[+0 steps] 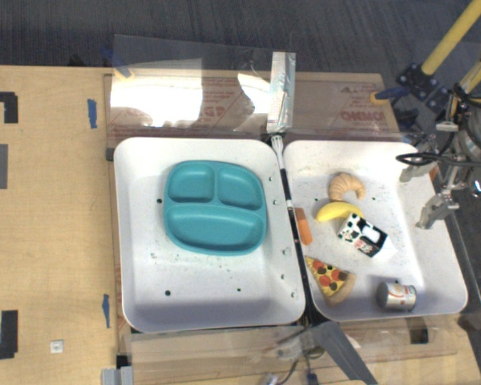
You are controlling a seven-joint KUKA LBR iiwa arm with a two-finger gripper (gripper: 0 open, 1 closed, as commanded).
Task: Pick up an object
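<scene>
Right bin [433,291], near to far: silver can [396,296], label unreadable; pizza slice [330,277]; black-and-white carton [361,234], print illegible; banana [337,211]; croissant [346,185]. Left bin [136,215]: teal divided plate [216,207]. Gripper [434,211] at the right rim; finger state cannot be told.

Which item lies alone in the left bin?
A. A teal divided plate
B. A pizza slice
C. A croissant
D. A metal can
A. The teal divided plate is the one thing lying in the left bin; the other three items sit in the right bin.
</scene>
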